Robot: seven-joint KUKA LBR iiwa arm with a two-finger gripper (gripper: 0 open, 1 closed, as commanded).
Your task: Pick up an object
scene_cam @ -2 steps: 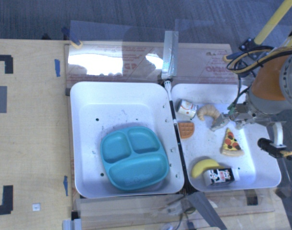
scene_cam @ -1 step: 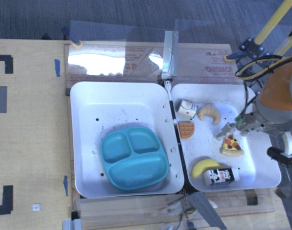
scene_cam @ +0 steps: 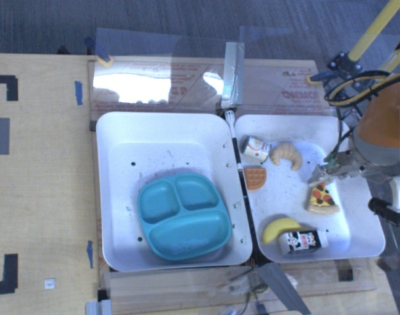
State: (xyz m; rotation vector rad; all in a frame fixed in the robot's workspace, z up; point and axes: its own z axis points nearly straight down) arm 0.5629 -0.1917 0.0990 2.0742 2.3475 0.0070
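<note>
- Camera view is showing the gripper (scene_cam: pixel 322 171) hanging low over the right bin (scene_cam: pixel 367 238), near its right wall, with the grey arm (scene_cam: pixel 377 133) reaching in from the right.
- Whether the gripper is closed or apart, I cannot tell; its tip is blurring into the white floor of the bin, and nothing is showing as held.
- The pizza slice (scene_cam: pixel 322 199) is lying just below the gripper in the picture, toward the front of the bin, very near but seemingly apart from it.
- Its long axis is running roughly from back to front, slightly tilted, with the narrow point toward the gripper.
- The croissant (scene_cam: pixel 286 154) is sitting to the left of the gripper and a little behind it; the small white carton (scene_cam: pixel 256 149) is lying further left.
- The waffle (scene_cam: pixel 255 178) is resting well to the left, against the wall between the bins.
- The banana (scene_cam: pixel 280 228) and the dark bottle (scene_cam: pixel 302 241) are lying forward and left of the gripper, touching each other.
- I am judging the pizza slice the closest candidate: a short move forward and down is probably needed.
</note>
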